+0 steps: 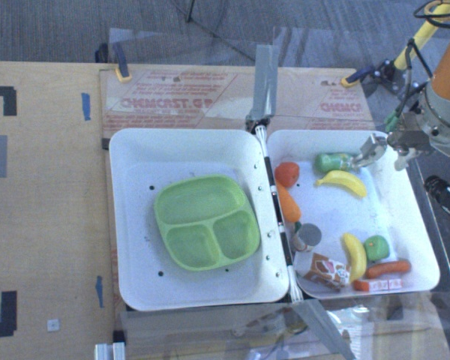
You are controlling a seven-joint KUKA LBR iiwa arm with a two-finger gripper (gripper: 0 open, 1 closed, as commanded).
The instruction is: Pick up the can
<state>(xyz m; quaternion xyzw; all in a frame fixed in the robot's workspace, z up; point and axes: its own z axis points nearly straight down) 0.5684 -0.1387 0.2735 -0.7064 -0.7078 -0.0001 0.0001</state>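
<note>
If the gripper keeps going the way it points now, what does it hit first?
Probably the green bottle-like object, lying just left of the gripper above a banana. Depth is unclear. The can lies well off that line.

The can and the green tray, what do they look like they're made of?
The can: likely metal, going by its dull grey, faintly shiny round top, though it is small in this view. The green tray: probably plastic, with a smooth, uniformly lime, slightly glossy surface and moulded rounded compartments.

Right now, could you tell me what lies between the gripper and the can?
In the camera view, the upper banana lies between the gripper and the can, with bare white floor of the right bin below it.
</note>
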